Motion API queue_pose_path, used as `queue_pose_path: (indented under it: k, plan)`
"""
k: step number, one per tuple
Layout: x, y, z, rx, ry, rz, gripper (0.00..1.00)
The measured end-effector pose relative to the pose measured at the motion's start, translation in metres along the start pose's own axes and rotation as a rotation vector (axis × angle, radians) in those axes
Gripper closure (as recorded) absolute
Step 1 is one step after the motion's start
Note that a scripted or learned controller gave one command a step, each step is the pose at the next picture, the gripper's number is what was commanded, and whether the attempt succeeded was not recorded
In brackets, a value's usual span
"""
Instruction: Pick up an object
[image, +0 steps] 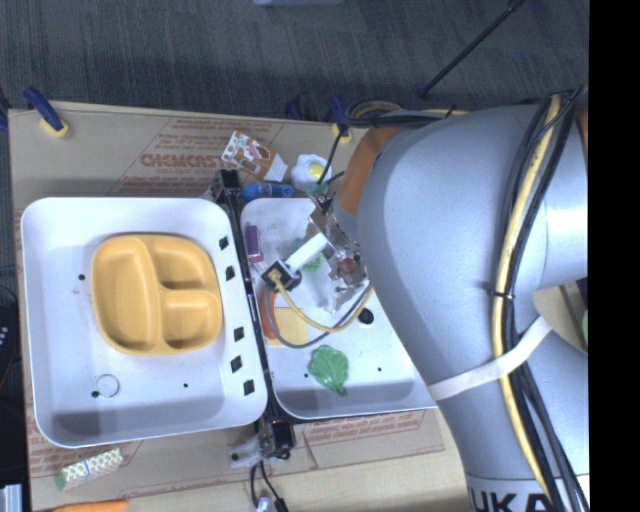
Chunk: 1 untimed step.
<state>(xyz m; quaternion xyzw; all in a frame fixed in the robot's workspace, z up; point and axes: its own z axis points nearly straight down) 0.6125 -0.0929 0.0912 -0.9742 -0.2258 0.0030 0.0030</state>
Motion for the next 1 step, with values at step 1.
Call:
queue_pose_path:
  k: [1]
  plan:
    - [-0.0826,-0.0237,0.0008,-0.002,0.000,-0.057,0.00]
